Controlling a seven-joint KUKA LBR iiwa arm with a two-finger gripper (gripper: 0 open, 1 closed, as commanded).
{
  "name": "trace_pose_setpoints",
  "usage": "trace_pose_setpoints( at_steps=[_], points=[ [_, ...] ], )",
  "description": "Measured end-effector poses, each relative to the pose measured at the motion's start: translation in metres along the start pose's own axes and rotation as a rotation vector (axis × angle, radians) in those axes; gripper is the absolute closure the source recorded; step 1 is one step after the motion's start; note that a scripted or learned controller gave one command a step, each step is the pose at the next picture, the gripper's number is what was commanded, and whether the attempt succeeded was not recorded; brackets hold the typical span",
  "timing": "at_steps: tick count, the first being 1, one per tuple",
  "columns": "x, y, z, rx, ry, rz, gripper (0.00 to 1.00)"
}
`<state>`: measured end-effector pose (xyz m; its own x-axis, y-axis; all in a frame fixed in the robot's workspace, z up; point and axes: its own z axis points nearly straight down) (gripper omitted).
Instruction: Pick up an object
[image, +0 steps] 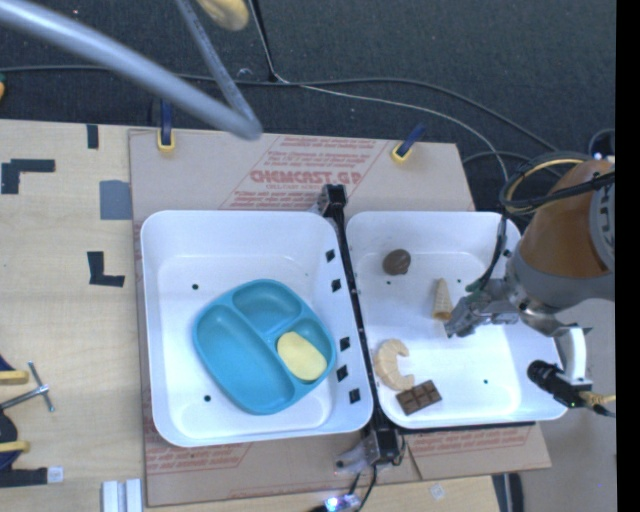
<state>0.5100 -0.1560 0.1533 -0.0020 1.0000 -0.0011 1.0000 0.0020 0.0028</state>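
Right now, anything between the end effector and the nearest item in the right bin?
Nothing visible. The end effector sits over the right bin, right beside the tan wedge piece, with bare bin floor around them. The brown ball, croissant and chocolate bar lie off to the side.

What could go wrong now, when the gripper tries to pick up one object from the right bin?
1. The gripper is beside the small cone-shaped piece, which lies near the brown ball; a nudge might roll the ball away.
2. The croissant-shaped piece and the chocolate bar lie close together, so a grasp there might catch both or push one off.
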Motion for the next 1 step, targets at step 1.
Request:
trace_pose_setpoints(
  at_steps=[1],
  points=[
    [0.0057, -0.0052, -0.0584, 0.001, 0.0, 0.0, 1.0]
  ],
)
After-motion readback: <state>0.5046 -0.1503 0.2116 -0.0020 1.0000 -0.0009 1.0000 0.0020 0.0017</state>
